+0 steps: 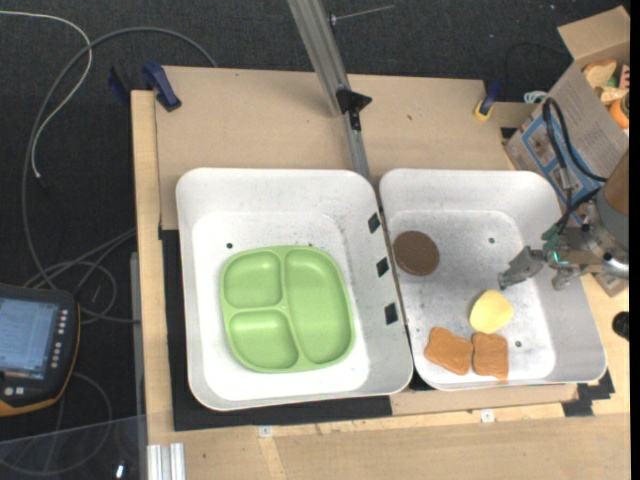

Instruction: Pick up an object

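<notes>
White plastic, two shallow bins side by side on my worktop [250, 118]; left bin [200, 208] holds one green divided plate [288, 308], three compartments, lying flat near the bin's middle; right bin [470, 193] holds four loose items and my gripper [540, 265].

Item one: brown round disc [416, 253], flat, in the right bin's left part, close to the wall shared with the left bin; item two: pale yellow rounded piece [491, 312], near the bin's middle, lower than the disc; items three and four: two orange-brown pieces along the near edge, the left orange piece [449, 351] and the right orange piece [490, 356], touching or nearly touching each other, both just below the yellow piece.

My gripper: at the right bin's right side, over the bin floor, above and right of the yellow piece and apart from it; two grey fingers spread, one reaching left toward the bin's middle, one shorter to its right; nothing between them.

Surroundings: grey metal pole [325, 58] running from the top edge down to the gap between the bins; blue clamp [160, 86] at the worktop's far left corner; cardboard box [590, 78] at far right; handheld screen pendant [35, 343] at left on the dark floor, with loose cables [60, 88] nearby.
</notes>
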`<state>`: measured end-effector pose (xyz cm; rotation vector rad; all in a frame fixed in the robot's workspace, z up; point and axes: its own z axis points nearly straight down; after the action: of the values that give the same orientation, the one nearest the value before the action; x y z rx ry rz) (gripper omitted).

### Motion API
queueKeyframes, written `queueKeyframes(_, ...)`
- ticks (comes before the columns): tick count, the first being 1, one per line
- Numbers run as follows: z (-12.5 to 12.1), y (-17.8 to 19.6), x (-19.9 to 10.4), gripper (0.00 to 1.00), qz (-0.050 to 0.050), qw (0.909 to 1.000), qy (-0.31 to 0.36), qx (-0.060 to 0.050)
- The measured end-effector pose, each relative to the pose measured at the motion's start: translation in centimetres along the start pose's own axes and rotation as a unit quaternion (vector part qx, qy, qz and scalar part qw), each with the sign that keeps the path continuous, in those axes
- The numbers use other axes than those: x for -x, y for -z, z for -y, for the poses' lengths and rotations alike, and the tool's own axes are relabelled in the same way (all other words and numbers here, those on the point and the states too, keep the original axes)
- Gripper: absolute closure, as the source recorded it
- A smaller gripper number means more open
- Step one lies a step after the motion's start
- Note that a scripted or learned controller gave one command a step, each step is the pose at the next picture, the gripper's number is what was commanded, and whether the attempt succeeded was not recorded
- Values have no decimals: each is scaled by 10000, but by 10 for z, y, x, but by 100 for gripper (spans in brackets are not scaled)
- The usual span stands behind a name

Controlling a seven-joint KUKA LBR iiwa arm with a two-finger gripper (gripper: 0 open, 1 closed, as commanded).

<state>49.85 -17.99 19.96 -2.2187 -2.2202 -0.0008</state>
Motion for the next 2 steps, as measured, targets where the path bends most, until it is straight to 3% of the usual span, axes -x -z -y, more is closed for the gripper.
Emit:
queueKeyframes(1,-59,161,4,0,33,10000,16,69)
queueKeyframes(2,-136,138,29,0,30,10000,10,30)
